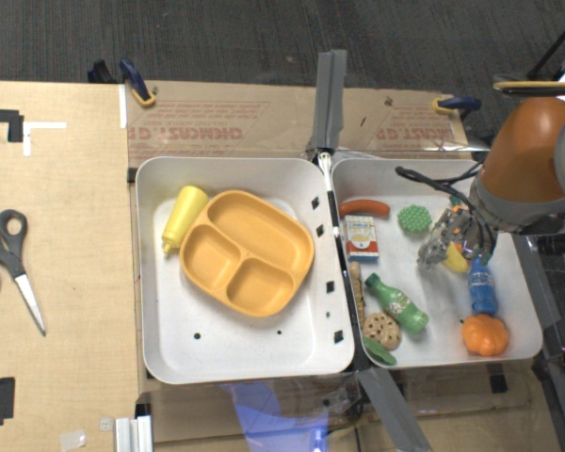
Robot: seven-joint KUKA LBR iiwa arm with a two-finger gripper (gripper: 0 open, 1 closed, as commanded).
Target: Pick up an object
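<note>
- Hanging low inside the right bin (518, 281), the pincer (450, 243) sits at the end of the grey-and-orange arm (527, 163), which reaches in from the far side of that bin; whether it is open or closed cannot be told, since the metal parts blur together.
- No object is visibly held, so the pick looks not yet done.
- Nearest candidates: a small yellow item (458, 262) just below the pincer, partly hidden by it, and a blue bottle (482, 288) just beyond that, lying flat along the bin floor.
- A green knobbly ball (414, 218) lies just beside the pincer toward the divider between the bins; a red sausage (364, 208) and a small carton (361, 236) lie farther the same way.
- Further down from the pincer rest a green bottle (396, 304) on its side, a cookie (380, 329) and an orange fruit (486, 335).
- Things lie loosely scattered, probably dropped in so that any of them may serve as the target.
- Well apart, in the left bin (160, 337), an orange divided plate (248, 250) touches a yellow bottle (183, 217).
- Scissors (17, 262) lie on the worktop (66, 347), far beyond both bins.
</note>
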